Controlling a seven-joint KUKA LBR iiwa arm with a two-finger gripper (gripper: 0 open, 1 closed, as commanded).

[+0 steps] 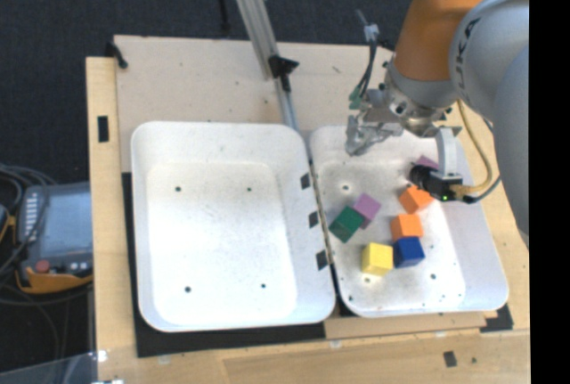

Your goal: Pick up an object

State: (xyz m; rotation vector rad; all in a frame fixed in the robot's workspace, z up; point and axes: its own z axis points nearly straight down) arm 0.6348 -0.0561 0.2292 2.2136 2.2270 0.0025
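Hovering over the far end of the right bin, the gripper is seen holding nothing; finger spread cannot be told. Coloured blocks are clustered nearer, mid-bin.

Right bin holds loose cubes: green, purple, yellow, blue, perhaps two orange
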